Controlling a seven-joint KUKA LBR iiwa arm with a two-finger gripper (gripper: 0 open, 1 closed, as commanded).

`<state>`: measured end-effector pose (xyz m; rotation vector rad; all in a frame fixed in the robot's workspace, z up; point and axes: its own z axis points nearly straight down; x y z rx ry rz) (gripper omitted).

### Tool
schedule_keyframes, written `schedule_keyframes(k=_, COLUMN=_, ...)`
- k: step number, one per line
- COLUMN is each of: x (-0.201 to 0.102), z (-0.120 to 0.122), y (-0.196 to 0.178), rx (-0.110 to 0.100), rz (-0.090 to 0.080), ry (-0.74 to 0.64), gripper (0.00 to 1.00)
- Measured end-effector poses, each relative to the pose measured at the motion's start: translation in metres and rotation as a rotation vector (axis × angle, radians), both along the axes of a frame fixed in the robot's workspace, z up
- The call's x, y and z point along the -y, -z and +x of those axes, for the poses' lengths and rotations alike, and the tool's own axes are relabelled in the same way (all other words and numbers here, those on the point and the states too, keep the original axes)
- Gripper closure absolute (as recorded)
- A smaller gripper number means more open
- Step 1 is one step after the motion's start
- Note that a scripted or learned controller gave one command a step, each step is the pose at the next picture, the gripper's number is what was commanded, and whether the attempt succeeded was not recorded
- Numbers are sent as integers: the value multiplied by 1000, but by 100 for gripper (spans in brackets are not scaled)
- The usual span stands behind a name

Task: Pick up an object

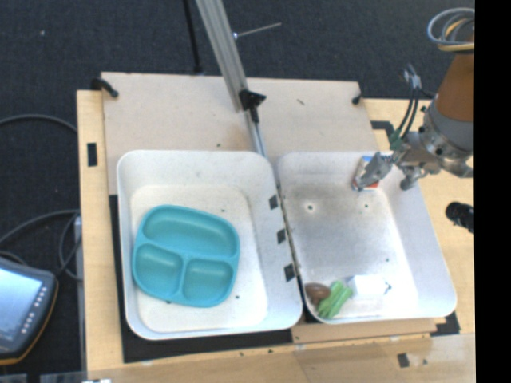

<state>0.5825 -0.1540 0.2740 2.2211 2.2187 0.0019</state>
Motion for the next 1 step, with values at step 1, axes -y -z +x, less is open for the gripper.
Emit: schedule_keyframes(k=1, x=2, z=1, y=-11, rx=3, rz=-2, ry=0, gripper=100)
